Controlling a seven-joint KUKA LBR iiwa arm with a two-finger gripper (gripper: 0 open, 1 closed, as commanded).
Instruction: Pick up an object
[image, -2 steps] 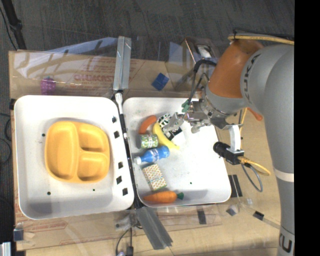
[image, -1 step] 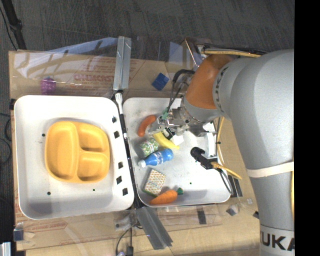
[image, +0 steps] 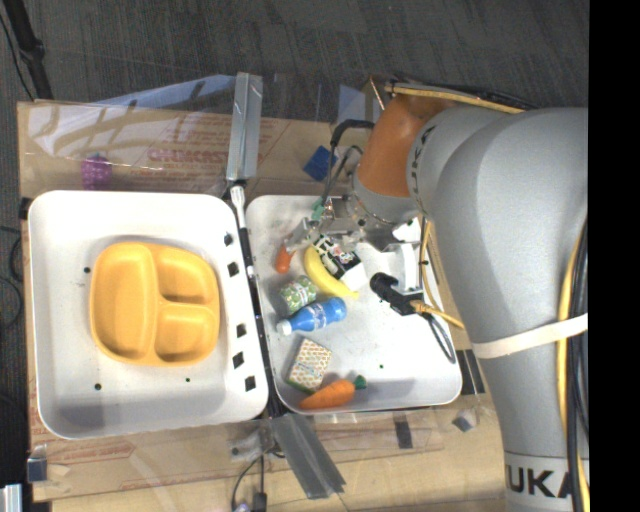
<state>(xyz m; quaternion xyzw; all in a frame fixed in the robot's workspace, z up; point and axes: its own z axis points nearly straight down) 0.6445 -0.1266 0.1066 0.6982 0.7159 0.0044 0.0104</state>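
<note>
From the camera view, the gripper (image: 330, 228) is low over the far end of the right bin (image: 405, 350). It is tucked under the orange-banded wrist, and the view does not show whether it is open or closed. Nothing can be seen held in it.

The toy banana (image: 322, 276) lies directly under the gripper and touching or nearly touching it, so it looks like the object this attempt is aimed at. The arm appears to be lowered there because the clutter is thickest at that end.

The other objects spread out from the gripper along the bin:
- A small orange piece (image: 283, 262) is just beside the gripper, toward the wall between the bins.
- A green-and-white packet (image: 297, 295) sits just past the banana.
- A blue bottle (image: 316, 316) lies on its side against the packet.
- A patterned block (image: 310, 363) is farther from the gripper.
- A toy carrot (image: 330, 393) is farthest, resting against the near wall.

The floor beside them on the arm's side is bare.

The left bin (image: 60, 385) is well apart from the gripper, across the dividing wall. It holds a single item, a yellow divided plate (image: 155, 300), lying flat near the middle.
</note>
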